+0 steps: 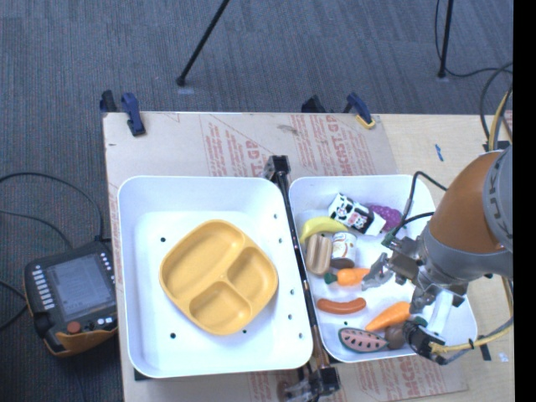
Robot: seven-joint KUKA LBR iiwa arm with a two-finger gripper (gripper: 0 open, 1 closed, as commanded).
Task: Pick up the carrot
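The carrot (352,276) is small and orange with a green tip at its left end. It lies flat near the middle of the right bin (435,193), just below a small can (342,245). My gripper (378,271) hangs low over the bin at the carrot's right end, very close to it or touching it. The view does not show the carrot held. A second orange, tapered piece (388,316) lies lower right, partly under the wrist.
Crowding the right bin are a banana (322,226), a bun (318,255), a cow-patterned carton (350,213), a purple item (386,216), a sausage (342,306) and a watermelon slice (362,339). A yellow divided plate (219,276) sits in the left bin (134,224).
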